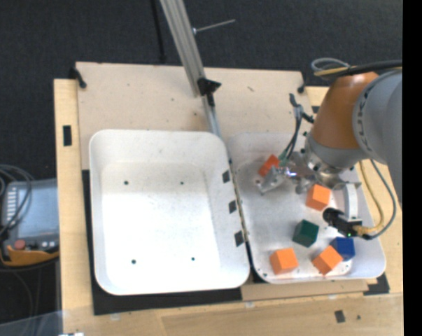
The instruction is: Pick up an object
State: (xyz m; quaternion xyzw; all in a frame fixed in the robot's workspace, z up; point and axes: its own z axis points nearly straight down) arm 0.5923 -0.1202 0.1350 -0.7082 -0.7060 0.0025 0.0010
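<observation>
My gripper [269, 178] is low in the right bin [266, 222], near its left wall and toward the far side. A small orange block [269, 164] lies right against the gripper's upper side; whether it is held is unclear. Other blocks lie in the same bin: an orange one [318, 197] just under the wrist, a dark green one [306, 232], an orange one [283, 260] near the front, and another orange one [327, 260] touching a blue one [343, 247] at the front right.
The left bin [162, 212] sits beside the right one, their walls meeting in the middle. A slanted metal pole [186, 40] rises behind the bins. The arm's orange band [336, 114] and its cables hang over the right bin's far right.
</observation>
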